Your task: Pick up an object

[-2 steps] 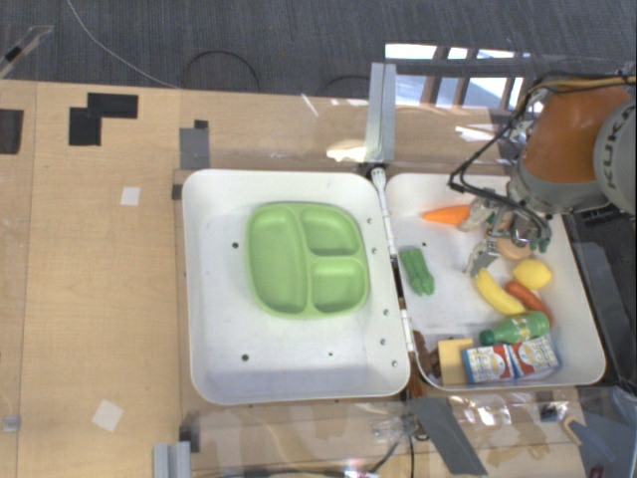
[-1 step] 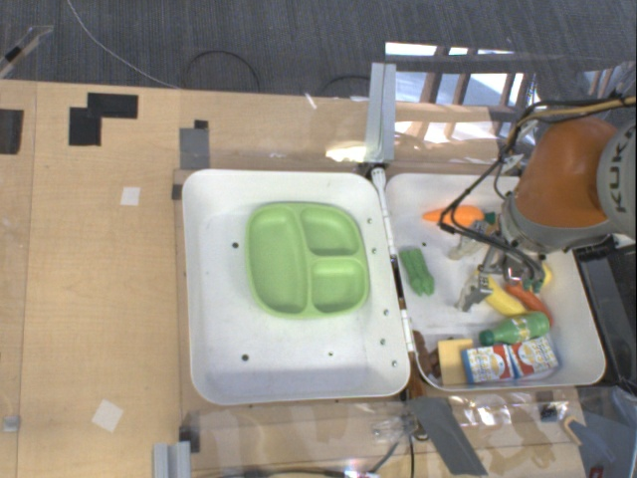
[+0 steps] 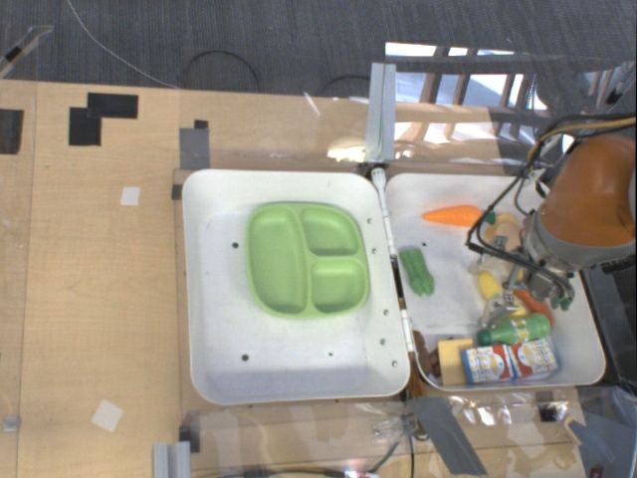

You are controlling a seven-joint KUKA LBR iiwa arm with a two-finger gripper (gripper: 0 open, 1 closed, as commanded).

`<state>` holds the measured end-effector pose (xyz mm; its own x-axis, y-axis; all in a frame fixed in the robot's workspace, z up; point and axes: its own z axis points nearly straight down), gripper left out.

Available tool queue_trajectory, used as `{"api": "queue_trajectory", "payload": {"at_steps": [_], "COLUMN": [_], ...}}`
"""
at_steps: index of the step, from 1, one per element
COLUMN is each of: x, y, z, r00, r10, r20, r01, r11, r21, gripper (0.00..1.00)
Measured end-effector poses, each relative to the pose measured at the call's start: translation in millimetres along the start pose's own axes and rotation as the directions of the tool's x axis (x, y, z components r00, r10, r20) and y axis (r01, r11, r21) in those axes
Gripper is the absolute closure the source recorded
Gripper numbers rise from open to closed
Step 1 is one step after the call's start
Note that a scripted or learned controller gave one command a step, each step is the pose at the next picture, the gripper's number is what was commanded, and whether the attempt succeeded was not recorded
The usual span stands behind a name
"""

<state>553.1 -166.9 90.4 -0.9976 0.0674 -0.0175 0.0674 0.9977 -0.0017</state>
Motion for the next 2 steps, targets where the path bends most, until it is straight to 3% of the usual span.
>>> {"api": "queue_trajectory", "payload": {"at_steps": [1,2], "x": [-89,-9], "y": [41,1], "z": [3,0], "r00": [0.999,0.999], "r10": [0.039,0.039], "r20": [-0.020,-0.004], "r01": [-0.039,-0.039], "r11": [0.999,0.999], "r21": [-0.001,0.001], "gripper": [0.00,0.00]}}
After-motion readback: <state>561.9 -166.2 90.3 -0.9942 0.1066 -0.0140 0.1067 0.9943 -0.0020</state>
